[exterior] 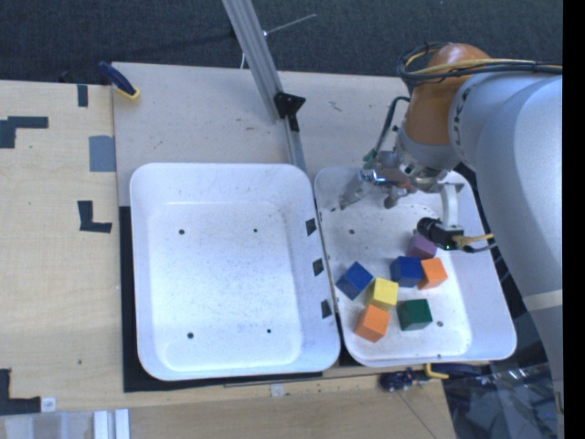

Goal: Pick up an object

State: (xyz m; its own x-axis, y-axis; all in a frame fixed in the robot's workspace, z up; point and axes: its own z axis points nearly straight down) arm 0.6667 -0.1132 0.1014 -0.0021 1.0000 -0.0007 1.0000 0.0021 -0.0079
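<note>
Gripper [366, 193] hangs over the far-left part of the right bin [484, 337], near that bin's far edge, w/ the grey arm [512, 154] and its orange band [439, 90] coming in from the right. 2 fingers splay out below the wrist, 1 toward the bin's left edge, 1 more toward the centre; they look apart w/ nothing between them, tho the tips are small and dark against the speckled floor, so hard to be sure.

Blocks all sit in the near half of the right bin, well apart from the gripper, none touching it. 7 in a loose cluster: purple block [422, 244] closest to the arm side, dark blue block [407, 270] touching an orange block [432, 272] just beside it, blue block [354, 280] nearer the left edge, yellow block [383, 292] in the middle, green block [414, 314] and a 2nd orange cube [371, 322] nearest the near edge.

Purple block is partly covered by a black cable fitting [437, 233]. Arm body cuts off the bin's right edge. Left bin [146, 190] sits alongside, touching the right bin.
</note>
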